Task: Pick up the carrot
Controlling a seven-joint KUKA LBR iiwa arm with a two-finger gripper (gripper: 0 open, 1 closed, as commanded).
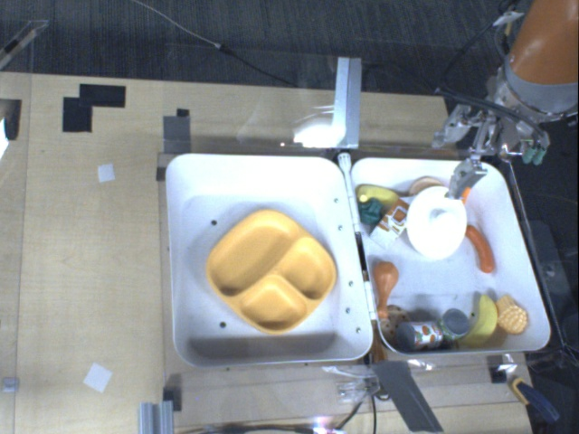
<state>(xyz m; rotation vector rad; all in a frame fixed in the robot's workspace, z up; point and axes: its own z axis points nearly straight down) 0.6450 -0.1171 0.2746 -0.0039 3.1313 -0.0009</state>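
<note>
Between the fingers (468, 177) sits a small orange piece, the carrot (466, 188), which they close on at its upper end so that it hangs just over the far side of the right bin (527, 242). Above them the arm (540, 39) comes in from the upper right corner, with its orange band and grey wrist. Under the carrot, in the right bin, a white round cup or bowl (438, 224) stands, and an orange-red sausage-like thing (479, 248) lies just beside it at the right. At the left of the cup there are a yellow-green fruit (378, 194), a dark green thing (370, 212) and a small red and white box (391, 224). Near the front wall of this bin lie a brown drumstick-like thing (386, 283), a dark can (418, 334), a banana (486, 317) and a piece of corn (512, 316). The left bin (190, 197) holds a yellow divided plate (270, 268) in its middle. Both bins rest on the wooden tabletop (81, 269).
</note>
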